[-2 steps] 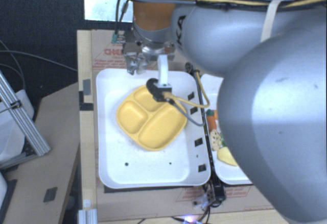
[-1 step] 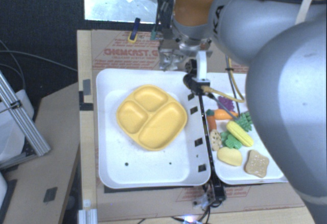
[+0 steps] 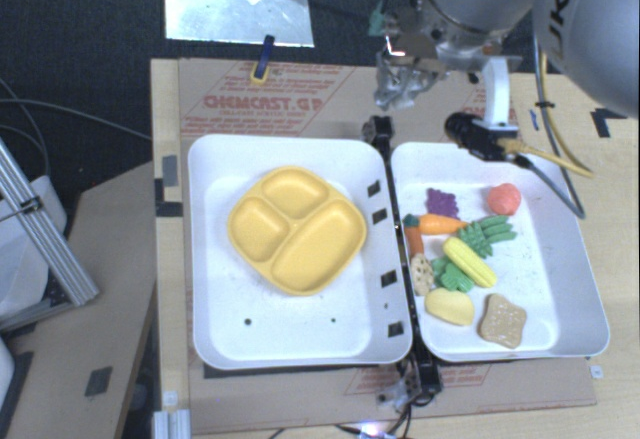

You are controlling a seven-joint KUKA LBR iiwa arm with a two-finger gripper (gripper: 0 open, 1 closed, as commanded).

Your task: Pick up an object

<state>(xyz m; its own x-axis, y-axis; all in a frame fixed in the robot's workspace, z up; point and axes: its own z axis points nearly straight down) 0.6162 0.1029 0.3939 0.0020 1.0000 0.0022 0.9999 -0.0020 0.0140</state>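
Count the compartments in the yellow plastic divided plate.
3. The yellow plastic divided plate, in the left white bin, has one compartment at top, one at left, and one large one at lower right. None look hidden.

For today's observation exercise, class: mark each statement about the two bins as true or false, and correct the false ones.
1. The yellow divided plate lies in the left bin. True.
2. The pincer holds the carrot. False: it hangs above the bench behind the bins; the carrot lies in the right bin.
3. The purple grapes sit on the plate. False: they are in the right bin.
4. The red tomato lies in the right bin. True.
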